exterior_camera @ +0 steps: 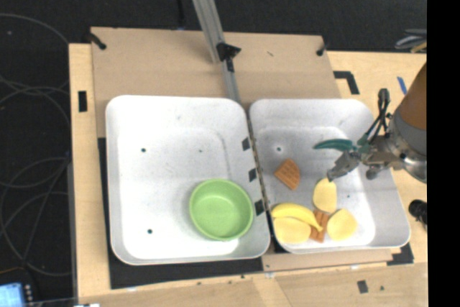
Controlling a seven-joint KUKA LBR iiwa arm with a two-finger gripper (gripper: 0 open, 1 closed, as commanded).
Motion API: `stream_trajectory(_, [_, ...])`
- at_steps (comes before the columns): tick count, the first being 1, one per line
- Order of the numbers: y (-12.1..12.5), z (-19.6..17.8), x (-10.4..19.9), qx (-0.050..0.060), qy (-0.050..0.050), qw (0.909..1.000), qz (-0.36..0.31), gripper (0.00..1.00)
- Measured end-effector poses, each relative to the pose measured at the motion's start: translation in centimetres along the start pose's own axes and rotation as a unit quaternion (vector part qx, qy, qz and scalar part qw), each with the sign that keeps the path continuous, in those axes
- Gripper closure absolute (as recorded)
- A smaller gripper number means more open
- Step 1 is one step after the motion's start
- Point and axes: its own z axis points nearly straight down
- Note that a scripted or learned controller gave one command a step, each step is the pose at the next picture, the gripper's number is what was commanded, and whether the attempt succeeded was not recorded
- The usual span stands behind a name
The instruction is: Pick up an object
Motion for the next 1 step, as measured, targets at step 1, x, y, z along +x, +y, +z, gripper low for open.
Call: stream_trajectory(1, [-0.52,6.17,0.21,0.001,0.000,1.0000,0.000,0.00])
